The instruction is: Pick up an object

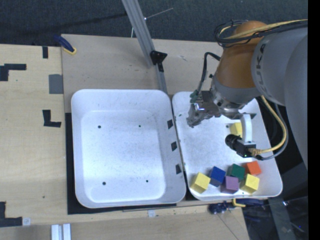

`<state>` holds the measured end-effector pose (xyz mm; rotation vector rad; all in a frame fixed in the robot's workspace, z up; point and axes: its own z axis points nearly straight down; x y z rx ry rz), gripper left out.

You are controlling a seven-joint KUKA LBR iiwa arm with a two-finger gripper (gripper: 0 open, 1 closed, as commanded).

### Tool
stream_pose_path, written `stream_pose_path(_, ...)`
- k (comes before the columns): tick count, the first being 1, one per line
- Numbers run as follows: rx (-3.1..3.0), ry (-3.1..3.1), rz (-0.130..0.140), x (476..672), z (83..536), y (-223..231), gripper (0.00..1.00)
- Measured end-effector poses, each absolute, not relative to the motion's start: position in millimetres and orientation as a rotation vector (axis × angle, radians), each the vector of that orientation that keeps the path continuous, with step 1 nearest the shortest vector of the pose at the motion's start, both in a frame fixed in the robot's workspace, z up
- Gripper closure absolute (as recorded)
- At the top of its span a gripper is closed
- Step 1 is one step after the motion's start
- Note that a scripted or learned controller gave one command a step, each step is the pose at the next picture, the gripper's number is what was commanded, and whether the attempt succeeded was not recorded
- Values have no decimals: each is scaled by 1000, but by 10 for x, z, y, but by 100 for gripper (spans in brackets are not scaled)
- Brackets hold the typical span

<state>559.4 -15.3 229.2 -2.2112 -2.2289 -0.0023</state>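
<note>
The hand (196,115) hangs over the upper left part of the right bin (200,154), close to the wall it shares with the left bin (120,149); nothing lies between its fingers, though whether they stand wide or narrow I cannot tell at this size.

The things to pick all lie toward the near end of the right bin, down and to the right of the hand in the camera view; they sit in a cluster well apart from it, so the coming move turns on a travel along the bin toward its near wall. Nearest to the hand along that line are the yellow cube (200,182) and the blue cube (217,175), the yellow one at the left end of the cluster; beyond them lie the purple cube (231,183), the green cube (236,172), the orange cube (253,168) and a second yellow block (251,183), crowded together and some touching.

These are cubes, so none has a true long axis or points anywhere; what counts is how their faces are turned, and the left yellow cube sits skewed to the bin wall, its corner toward the near rim. By my judgement it is the easiest target, having bare floor on its left; the others offer little room for fingers.

Another yellow piece (236,129) shows beside the arm's wrist, partly hidden; what it is I cannot tell.
</note>
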Motion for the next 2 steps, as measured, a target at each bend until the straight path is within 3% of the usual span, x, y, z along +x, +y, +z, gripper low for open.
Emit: stream_pose_path(2, -2213, -2227, -1, 5849, 2428, 827, 100)
